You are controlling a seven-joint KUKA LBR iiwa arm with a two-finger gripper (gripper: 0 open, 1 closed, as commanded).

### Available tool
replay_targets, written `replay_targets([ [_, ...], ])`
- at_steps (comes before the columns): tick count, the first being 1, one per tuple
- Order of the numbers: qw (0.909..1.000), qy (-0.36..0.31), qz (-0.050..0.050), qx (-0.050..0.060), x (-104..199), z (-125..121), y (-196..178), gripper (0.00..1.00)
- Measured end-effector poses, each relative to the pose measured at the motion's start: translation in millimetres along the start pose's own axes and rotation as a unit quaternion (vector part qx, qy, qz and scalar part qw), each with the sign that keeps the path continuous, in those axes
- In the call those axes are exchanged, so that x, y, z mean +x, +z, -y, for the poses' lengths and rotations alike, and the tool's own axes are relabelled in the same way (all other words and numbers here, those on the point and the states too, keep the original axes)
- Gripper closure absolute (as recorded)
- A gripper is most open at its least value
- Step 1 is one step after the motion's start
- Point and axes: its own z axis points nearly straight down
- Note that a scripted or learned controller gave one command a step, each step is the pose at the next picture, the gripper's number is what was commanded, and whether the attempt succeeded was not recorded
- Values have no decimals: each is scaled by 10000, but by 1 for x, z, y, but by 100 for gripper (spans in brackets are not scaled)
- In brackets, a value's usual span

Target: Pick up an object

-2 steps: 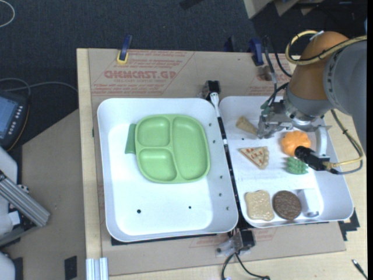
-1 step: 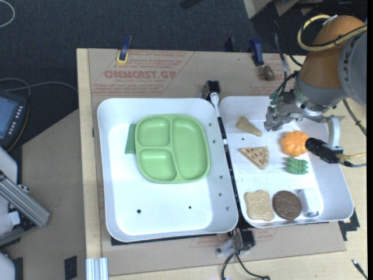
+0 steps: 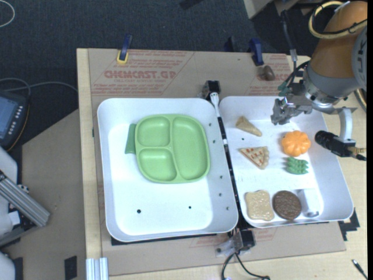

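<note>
My gripper [image 3: 281, 116] hangs over the far part of the right bin [image 3: 332, 179], above and right of a tan wedge [image 3: 249, 126]. An orange pumpkin [image 3: 295, 143] lies just below and right of it. Further toward the front are a waffle-patterned pizza slice [image 3: 255, 156], a green leafy piece [image 3: 297, 166], a slice of toast [image 3: 259, 205] and a brown round cookie [image 3: 287, 204]. Nothing shows between the fingers, and the view is too coarse to judge their gap.
The left bin [image 3: 116, 197] holds a green divided plate [image 3: 171, 148]. A clear small object [image 3: 309, 206] lies at the right bin's front right. Clamps [image 3: 123, 49] sit on the cardboard's far edge.
</note>
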Motion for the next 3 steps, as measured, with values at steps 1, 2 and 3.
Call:
replay_targets([
  [1, 10000, -2, -1, 2, 0, -1, -27, 100],
  [2, 10000, -10, 2, 5, 30, -21, -18, 100],
  [3, 10000, 6, 3, 7, 22, -25, -15, 100],
])
